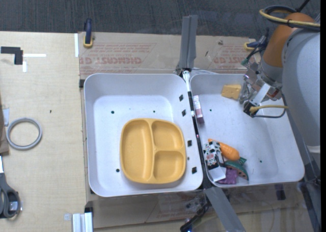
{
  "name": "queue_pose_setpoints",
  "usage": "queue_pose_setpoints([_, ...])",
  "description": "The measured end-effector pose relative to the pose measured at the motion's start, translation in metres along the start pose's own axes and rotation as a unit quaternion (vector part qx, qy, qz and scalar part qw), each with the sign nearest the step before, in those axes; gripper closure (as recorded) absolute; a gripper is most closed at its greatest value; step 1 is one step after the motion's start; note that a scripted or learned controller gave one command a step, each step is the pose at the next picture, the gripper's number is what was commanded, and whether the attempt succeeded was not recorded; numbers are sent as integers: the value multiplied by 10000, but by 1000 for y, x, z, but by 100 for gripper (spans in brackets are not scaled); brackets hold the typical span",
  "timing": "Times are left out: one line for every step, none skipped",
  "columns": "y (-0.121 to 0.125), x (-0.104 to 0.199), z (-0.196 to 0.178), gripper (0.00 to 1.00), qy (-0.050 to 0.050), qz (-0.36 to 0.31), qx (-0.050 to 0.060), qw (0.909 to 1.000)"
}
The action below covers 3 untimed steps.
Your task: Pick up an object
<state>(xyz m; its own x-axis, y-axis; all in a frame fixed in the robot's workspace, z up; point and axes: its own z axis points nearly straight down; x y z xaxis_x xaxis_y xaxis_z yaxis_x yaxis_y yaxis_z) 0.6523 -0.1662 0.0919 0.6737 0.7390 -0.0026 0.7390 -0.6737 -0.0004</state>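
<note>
My gripper (248, 92) hangs over the far right part of the right bin (270, 147), just right of a pale yellow wedge (231, 91) lying near the bin's back wall. At the bin's front left, an orange carrot (229, 150), a black-and-white packet (211, 155), a purple piece (231, 176) and a green piece (239, 164) lie in a heap. A small pink-and-white tube (197, 110) rests against the left wall of this bin.
The left bin (102, 124) holds a yellow divided plate (153, 150). A grey ring (22, 133) and scissors (9, 201) lie on the bench at the left. A grey bar (188, 42) stands behind the gap between the bins.
</note>
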Motion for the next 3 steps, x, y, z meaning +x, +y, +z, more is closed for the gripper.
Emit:
queue_pose_setpoints([-46,3,-108,0,-1,954,5,9954])
queue_pose_setpoints([-91,-97,-41,0,-7,1779,23,9840])
queue_pose_setpoints([-148,-44,-17,0,-4,1462,24,9893])
